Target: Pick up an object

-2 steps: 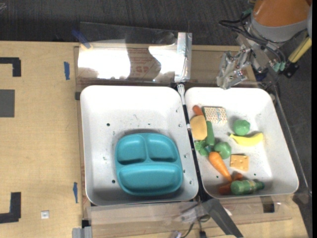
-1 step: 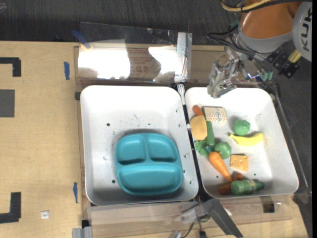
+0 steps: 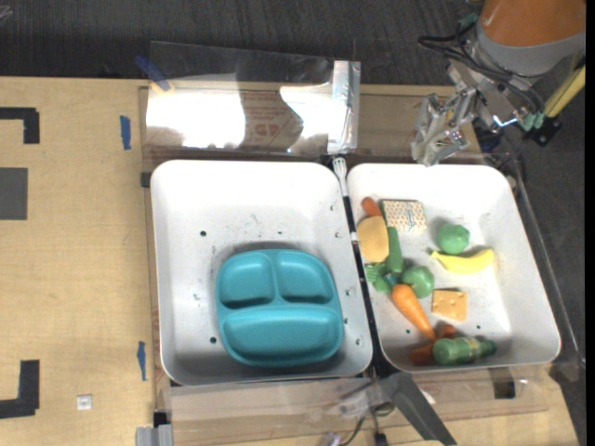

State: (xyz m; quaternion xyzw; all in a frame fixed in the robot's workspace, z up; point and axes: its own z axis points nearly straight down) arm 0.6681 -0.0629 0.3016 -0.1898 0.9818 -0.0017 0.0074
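My gripper (image 3: 437, 145) hangs above the far edge of the right bin (image 3: 530, 277), with nothing between its fingers, which stand apart. Below it in that bin lie toy foods: a patterned cracker box (image 3: 404, 215), a bread roll (image 3: 374, 239), a green ball (image 3: 454, 239), a banana (image 3: 467, 261), a carrot (image 3: 411, 308), a cheese square (image 3: 450, 304), green vegetables (image 3: 416, 278) and a green bottle (image 3: 462, 349). The gripper is apart from all of them.
The left bin (image 3: 186, 212) holds a teal divided tray (image 3: 277, 306). A clear plastic sheet (image 3: 251, 110) lies behind the bins. The arm's orange band (image 3: 535, 12) and cables fill the top right corner.
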